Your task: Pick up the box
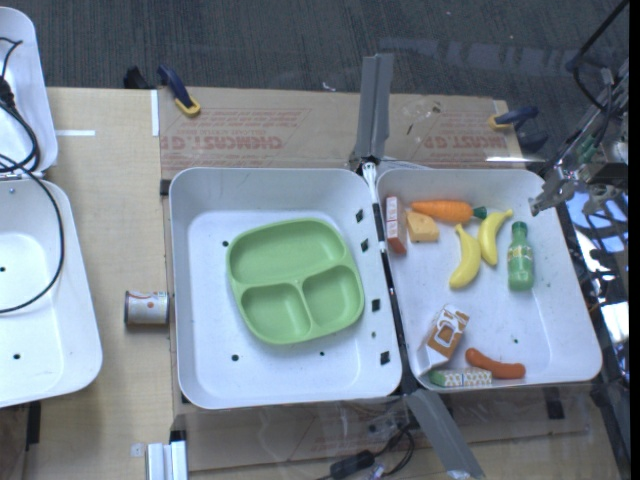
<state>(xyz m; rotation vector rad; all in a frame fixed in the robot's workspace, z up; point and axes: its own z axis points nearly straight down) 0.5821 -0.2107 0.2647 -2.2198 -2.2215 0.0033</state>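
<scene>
An orange and white box [447, 332] lies flat in the right bin [560, 308], toward its front and left of the middle. A narrow red and white box [393, 224] leans on that bin's left wall near the back. Both boxes lie free, with nothing touching them.
The right bin also holds a carrot [441, 210], a cheese wedge [423, 228], two bananas [466, 258], a green bottle [519, 256], a red sausage [494, 365] and a small green-white pack [462, 378]. A green divided plate [295, 280] lies in the left bin [200, 368]. A small can [147, 308] rests on the bench.
</scene>
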